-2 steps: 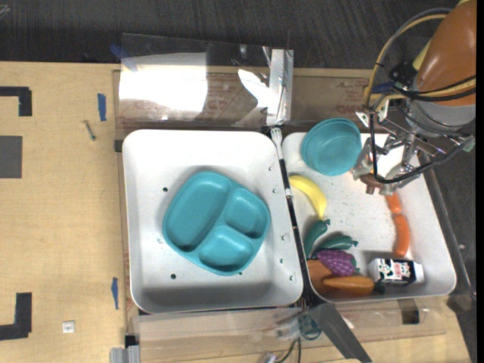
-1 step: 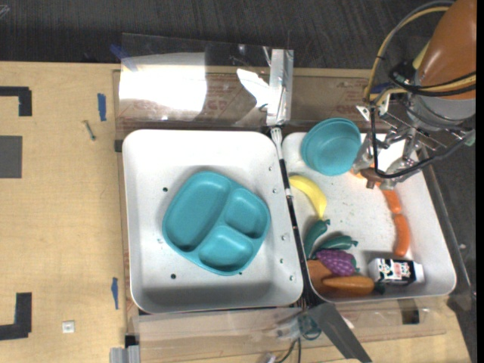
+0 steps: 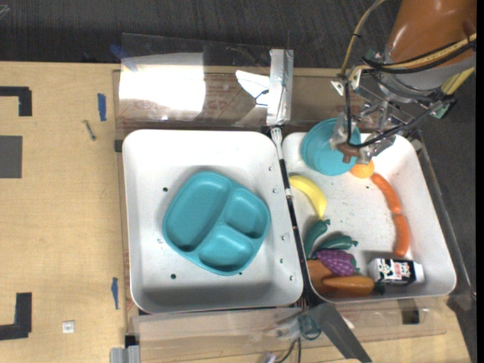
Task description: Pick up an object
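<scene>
My gripper (image 3: 354, 147) hangs over the far end of the right bin (image 3: 435, 225), just above a small teal bowl (image 3: 327, 148). Beside it lies a small orange ball (image 3: 362, 169). A yellow banana (image 3: 310, 193) lies near the bin's left wall. A long orange carrot (image 3: 395, 213) runs down the right side. At the near end sit purple grapes (image 3: 337, 262), a green leafy piece (image 3: 327, 242), an orange-brown bun-like piece (image 3: 346, 284) and a small black and white carton (image 3: 393, 271).
The left bin (image 3: 144, 165) holds a teal divided plate (image 3: 216, 221). A clear plastic sheet and a taped strip (image 3: 280, 85) lie behind the bins. The wooden bench (image 3: 53, 203) extends to the left.
</scene>
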{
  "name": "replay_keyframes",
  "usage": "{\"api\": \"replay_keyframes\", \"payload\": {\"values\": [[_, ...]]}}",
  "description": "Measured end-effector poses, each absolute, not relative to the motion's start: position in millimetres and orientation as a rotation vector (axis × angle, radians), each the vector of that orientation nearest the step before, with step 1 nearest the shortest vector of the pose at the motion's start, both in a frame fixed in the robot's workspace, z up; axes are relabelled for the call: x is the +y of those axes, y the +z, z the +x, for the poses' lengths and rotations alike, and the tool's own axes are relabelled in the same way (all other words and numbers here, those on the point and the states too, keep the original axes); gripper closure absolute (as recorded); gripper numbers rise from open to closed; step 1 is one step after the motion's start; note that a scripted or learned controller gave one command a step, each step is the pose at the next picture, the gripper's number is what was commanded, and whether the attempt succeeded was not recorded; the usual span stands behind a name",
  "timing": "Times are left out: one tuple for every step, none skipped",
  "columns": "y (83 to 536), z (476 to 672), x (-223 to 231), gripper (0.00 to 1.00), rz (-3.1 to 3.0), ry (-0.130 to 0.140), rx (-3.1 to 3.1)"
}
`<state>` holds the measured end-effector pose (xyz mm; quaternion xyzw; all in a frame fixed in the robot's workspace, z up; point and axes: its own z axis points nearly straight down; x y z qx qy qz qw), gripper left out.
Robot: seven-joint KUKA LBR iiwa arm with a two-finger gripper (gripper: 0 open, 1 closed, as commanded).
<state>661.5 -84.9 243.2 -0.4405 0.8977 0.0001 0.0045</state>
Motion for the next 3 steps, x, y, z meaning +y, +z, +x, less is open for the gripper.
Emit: {"api": "replay_keyframes", "payload": {"values": [[150.8,625.2,-106.8,1.0,-1.969,0.006,2.447],[153.5,627.0,-106.9,0.0,-1.966,-0.001,2.444],[88.8,582.1,-140.2,0.0,-1.803,-0.007,2.561]]}}
